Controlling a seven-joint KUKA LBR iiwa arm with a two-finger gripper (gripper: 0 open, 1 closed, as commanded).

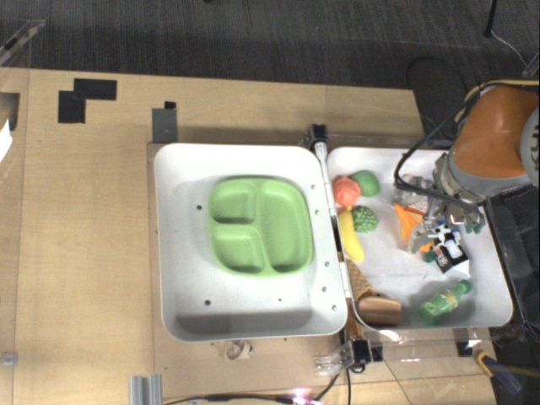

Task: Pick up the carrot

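The carrot [407,219], a short orange wedge, lies in the middle of the right bin [489,315]. My gripper [433,233] hangs low over the bin, right beside the carrot's right end and seemingly touching it. The wrist hides part of the carrot. The arm's orange band [498,137] sits above and to the right.
Left of the carrot lie a red fruit [346,191], a green ball [367,181], a bumpy green item [364,219] and a banana [350,238]. A brown cone [363,283], a bread piece [380,312] and a green bottle [444,302] sit near the front. The left bin [181,302] holds a green divided plate [258,224].
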